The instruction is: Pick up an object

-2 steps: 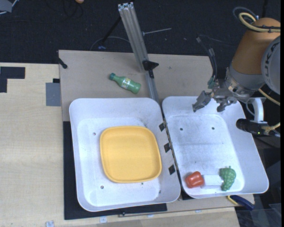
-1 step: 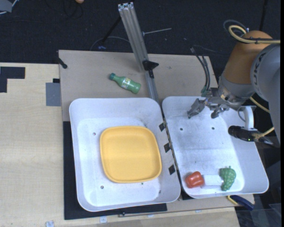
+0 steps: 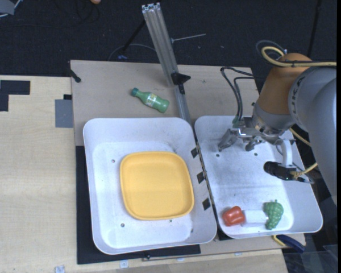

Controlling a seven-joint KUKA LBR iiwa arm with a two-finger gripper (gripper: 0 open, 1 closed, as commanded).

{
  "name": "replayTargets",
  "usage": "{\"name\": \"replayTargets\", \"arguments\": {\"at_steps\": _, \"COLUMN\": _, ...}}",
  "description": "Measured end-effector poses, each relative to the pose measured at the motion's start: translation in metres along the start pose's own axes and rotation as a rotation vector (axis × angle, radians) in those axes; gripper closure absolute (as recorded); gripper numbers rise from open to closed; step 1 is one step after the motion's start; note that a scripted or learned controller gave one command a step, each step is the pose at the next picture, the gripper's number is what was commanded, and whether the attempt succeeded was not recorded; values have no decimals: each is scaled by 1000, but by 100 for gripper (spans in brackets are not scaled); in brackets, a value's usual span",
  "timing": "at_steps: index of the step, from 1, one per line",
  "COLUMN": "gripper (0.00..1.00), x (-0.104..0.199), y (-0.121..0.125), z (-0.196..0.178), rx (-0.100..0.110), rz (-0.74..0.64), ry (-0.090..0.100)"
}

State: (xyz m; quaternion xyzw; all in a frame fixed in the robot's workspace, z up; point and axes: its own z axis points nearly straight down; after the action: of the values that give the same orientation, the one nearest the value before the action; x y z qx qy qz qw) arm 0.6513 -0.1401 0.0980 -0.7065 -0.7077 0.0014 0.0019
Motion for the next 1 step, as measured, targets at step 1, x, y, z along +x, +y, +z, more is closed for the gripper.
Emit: {"name": "replayTargets", "arguments": {"at_steps": 1, "gripper": 100, "x": -1, "y": 1, "z": -13, "rx": -5, "rz": 0, "ry": -1}}
